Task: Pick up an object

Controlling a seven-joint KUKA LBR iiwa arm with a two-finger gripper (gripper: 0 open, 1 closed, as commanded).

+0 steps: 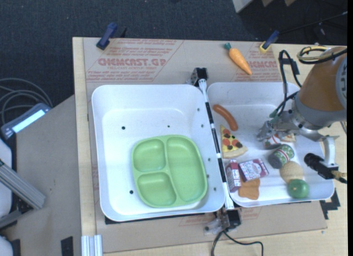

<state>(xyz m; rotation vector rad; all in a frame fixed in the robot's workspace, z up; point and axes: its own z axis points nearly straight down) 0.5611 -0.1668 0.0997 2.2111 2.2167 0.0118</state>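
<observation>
1. Arm [325, 92] comes in from the right over the right bin [251, 92]; orange band shows above the wrist.
2. Gripper [271, 133] sits low in the right bin's middle-right, tips down near a small cluster of items [284, 135]. Jaws: can't tell, too small & blurred to read the gap, and can't say if anything is btwn them.
3. Right bin contents: hot dog [226, 116] at upper left; pizza slice [231, 143] just below it; red-white packet [253, 169] and a dark red item [234, 173] beside it; orange wedge [249, 189] at the front; green-label can [283, 154] just below the gripper; tan piece [291, 170] touching a green ball [298, 188] at front right.
4. Left bin [110, 103] holds a green 3-compartment tray [169, 170], lying flat.
5. Toy carrot [240, 59] lies on the bench behind the right bin, outside both bins.
</observation>
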